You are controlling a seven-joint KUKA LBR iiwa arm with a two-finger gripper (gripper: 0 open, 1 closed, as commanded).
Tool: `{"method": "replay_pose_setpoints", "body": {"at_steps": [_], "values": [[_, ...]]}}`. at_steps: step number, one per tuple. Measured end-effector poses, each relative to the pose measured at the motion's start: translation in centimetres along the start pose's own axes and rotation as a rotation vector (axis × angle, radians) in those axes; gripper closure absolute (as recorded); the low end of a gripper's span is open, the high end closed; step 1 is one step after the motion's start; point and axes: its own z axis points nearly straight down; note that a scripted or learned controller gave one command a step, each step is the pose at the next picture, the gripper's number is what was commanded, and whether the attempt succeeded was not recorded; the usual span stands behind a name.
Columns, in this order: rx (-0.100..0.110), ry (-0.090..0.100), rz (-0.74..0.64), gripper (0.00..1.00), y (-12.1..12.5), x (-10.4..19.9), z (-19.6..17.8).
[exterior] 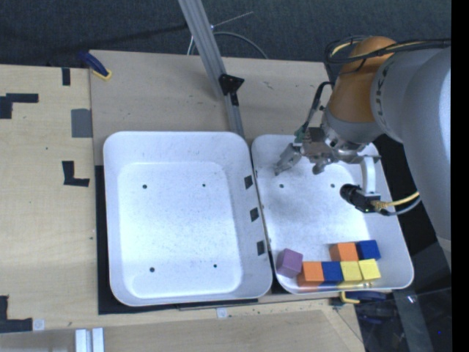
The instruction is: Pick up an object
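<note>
Several small blocks lie along the near edge of the right bin (315,204): a purple block (290,261), an orange block (313,271), a blue block (331,271), two yellow blocks (360,270), a darker orange block (343,251) and a blue block (368,249). My gripper (302,163) hangs over the far part of the right bin, well away from the blocks. Its two fingers are spread apart with nothing between them.
The left bin (176,218) sits beside the right one. A slanted metal pole (209,46) runs down to the gap between the bins at the far side. A black fitting with a yellow cable (366,199) hangs off the arm above the right bin.
</note>
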Motion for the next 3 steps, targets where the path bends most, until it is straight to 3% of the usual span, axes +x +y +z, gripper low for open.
{"method": "replay_pose_setpoints", "body": {"at_steps": [1, 2, 3], "values": [[0.003, -0.001, 0.002, 0.0, -0.4, 0.1, 4.7], [-0.005, -0.002, 0.004, 0.0, 4.1, -4.0, 5.6], [0.02, -0.011, 0.004, 0.0, 5.4, -0.3, 5.8]]}}
